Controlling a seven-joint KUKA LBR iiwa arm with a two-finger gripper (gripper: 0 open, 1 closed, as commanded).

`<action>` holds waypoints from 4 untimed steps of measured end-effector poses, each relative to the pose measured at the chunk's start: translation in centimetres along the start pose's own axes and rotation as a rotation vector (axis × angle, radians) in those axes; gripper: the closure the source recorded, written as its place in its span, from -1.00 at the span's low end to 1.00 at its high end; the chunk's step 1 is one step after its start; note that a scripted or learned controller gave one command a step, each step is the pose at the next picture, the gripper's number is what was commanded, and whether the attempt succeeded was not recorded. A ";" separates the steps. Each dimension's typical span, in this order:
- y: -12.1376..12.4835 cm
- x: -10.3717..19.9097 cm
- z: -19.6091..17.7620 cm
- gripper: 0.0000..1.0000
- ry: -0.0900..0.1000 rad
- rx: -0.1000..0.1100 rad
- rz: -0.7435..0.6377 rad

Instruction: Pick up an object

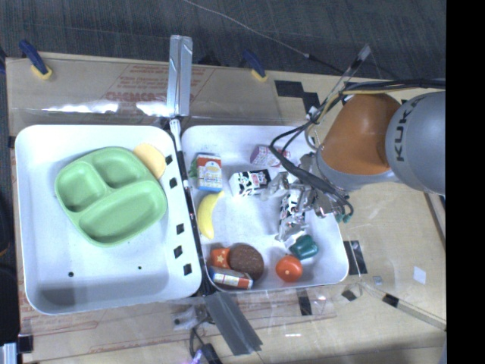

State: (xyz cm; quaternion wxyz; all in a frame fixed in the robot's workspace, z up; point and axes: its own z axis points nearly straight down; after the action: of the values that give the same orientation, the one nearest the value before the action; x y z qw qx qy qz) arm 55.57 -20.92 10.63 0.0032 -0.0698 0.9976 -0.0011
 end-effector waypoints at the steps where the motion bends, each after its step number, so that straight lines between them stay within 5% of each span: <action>1: 9.2 -1.1 1.5 -1.00 0.008 -0.005 0.200; 2: 5.9 -6.6 -3.4 -1.00 0.002 -0.001 -0.044; 3: 9.8 -9.4 0.5 -1.00 -0.007 0.004 0.037; 4: 3.8 -7.9 -2.3 -1.00 0.003 0.000 0.213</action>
State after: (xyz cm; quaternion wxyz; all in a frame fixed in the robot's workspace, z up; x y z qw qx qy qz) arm 62.84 -16.04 12.92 0.0019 0.0364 0.9993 -0.0008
